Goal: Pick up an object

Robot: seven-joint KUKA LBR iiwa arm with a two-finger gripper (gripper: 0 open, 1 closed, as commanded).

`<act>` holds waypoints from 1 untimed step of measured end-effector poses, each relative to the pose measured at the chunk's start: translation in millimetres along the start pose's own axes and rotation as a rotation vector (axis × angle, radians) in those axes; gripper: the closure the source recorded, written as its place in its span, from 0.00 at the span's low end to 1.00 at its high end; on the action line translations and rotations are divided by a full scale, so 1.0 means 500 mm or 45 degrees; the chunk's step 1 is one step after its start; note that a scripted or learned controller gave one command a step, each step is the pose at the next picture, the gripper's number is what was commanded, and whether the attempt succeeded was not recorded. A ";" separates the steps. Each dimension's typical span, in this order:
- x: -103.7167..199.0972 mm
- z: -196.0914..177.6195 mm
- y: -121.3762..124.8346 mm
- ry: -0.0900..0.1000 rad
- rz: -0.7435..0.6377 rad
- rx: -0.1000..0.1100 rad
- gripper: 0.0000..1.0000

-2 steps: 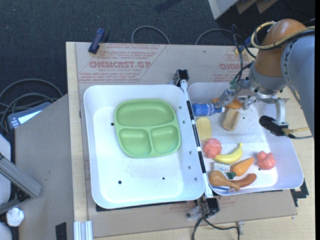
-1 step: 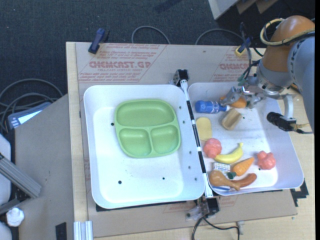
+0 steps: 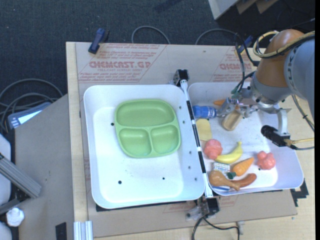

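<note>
Dark carpet (image 3: 50, 14), cardboard-topped bench (image 3: 150, 59), 2 white bins (image 3: 100, 134), cables (image 3: 30, 96)

A pale green three-compartment plastic tray (image 3: 148, 128) lies in the left shallow white bin (image 3: 95, 149). A blue clamp (image 3: 97, 40) sits at the bench's far left corner.

right bin (image 3: 295, 176) far wall hidden behind the arm (image 3: 280, 59).

Two white bins (image 3: 100, 134), one green tray (image 3: 147, 127), one banana (image 3: 230, 155), two carrots (image 3: 242, 165)
</note>
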State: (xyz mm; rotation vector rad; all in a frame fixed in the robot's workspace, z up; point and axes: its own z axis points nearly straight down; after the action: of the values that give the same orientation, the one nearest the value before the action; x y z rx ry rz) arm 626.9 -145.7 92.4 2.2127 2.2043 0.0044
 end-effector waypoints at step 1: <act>0.061 0.024 0.066 0.017 -0.007 0.057 0.00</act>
State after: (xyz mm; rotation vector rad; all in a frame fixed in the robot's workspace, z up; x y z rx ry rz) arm 660.4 -115.7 80.6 2.2358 2.2399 -0.0306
